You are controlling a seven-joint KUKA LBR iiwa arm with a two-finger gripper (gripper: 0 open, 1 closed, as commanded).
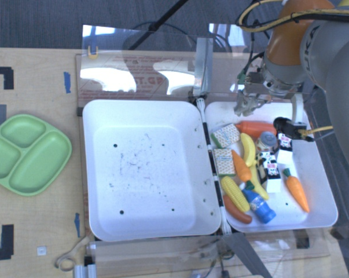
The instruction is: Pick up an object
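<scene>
Gripper (pixel 248 106) is seen over the far edge of the right bin (pixel 327 204), above bare floor just short of the pile; finger state can't be told from this angle, nothing is seen held. No pick made yet, judged.

Risks, judged:
- pile is packed tight, items touching/overlapping, so 2 could be pinched at once or a neighbour knocked aside
- long red item (pixel 256 127) lies nearest the gripper; rounded shape, a slip out of the fingers is likely if caught off-centre
- banana (pixel 248 148) and carrot (pixel 240 165) lean on each other, one could be dragged w/ the other
- checked blocks (pixel 225 136) sit against the divider wall, little room for a finger on that side
- a straight drop from here could close on bare bin floor, empty grab

Containers:
- right bin: red item, banana, 2 checked blocks, carrot, corn (pixel 234 193), blue bottle (pixel 261 207), sausage (pixel 238 212) near front edge, 2nd carrot (pixel 297 192) at right, dark and white small bits around mid, type not clear
- left bin (pixel 105 120): only faint scuffs and a few dark dots seen on floor
- green tray (pixel 26 153) on bench, well apart to the left, 3 compartments, nothing seen in them
</scene>
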